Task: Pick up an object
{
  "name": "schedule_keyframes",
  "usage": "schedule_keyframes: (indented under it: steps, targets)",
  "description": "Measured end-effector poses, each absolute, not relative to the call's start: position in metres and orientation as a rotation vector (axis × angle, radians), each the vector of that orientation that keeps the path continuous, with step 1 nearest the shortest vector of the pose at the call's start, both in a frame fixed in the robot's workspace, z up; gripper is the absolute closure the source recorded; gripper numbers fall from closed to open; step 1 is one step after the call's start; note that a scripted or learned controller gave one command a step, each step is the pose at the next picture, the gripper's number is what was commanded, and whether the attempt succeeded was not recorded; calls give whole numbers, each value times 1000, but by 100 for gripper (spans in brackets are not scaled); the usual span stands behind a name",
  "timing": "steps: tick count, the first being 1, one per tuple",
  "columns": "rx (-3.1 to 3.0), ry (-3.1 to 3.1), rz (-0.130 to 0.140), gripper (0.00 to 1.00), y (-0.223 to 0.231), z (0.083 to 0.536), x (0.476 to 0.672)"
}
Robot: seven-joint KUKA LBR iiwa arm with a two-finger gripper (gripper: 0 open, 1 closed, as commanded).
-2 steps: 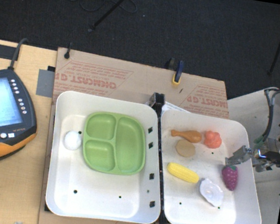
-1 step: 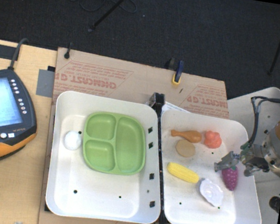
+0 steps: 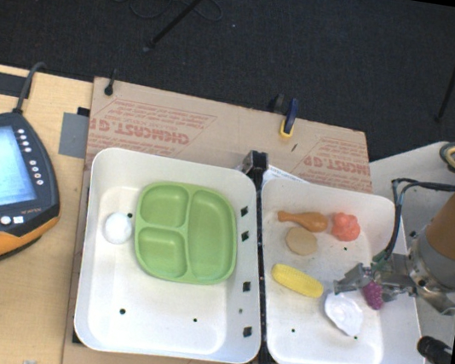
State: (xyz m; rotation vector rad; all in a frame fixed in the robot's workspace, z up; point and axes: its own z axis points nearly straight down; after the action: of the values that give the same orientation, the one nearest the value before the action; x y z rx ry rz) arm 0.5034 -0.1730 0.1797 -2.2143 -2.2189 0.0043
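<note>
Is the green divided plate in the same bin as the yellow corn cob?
No, the green divided plate lies in the left bin, while the yellow corn cob lies in the right bin.

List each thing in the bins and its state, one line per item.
green divided plate: flat in left bin
white ball: beside plate
drumstick: lying in right bin
pink ball: resting
tan disc: flat
corn: on its side
white piece: lying
purple grapes: at gripper

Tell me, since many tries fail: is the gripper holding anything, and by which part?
It cannot be told. The gripper sits low in the right bin, right beside purple grapes and above a white object, but no item shows between its fingers.
</note>
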Motion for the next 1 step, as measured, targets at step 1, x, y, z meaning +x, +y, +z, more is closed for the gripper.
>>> schedule_keyframes:
  steps: [1]
  targets:
    - [-2213, -2218, 5, 0, -171, 115, 500]
